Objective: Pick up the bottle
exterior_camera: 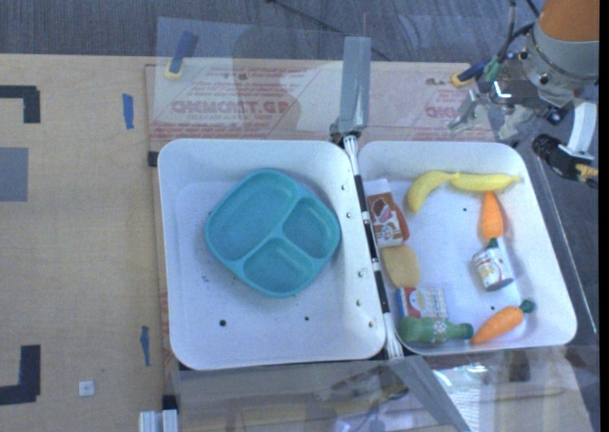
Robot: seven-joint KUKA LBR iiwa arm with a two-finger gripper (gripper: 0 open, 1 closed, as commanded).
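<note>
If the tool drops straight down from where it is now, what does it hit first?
Probably the right bin's far right corner rim, or the bench just beyond it; height is hard to judge. The tool hangs past that corner, with the bananas nearest and the green bottle far off.

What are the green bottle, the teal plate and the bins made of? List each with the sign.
Green bottle: probably glossy plastic, judging by the highlights on its body.
Teal plate: looks like moulded matte plastic; uniform colour, soft rounded compartment ridges.
Bins: likely thin formed white plastic, with rounded corners and a faint sheen; the view cannot settle this.
</note>
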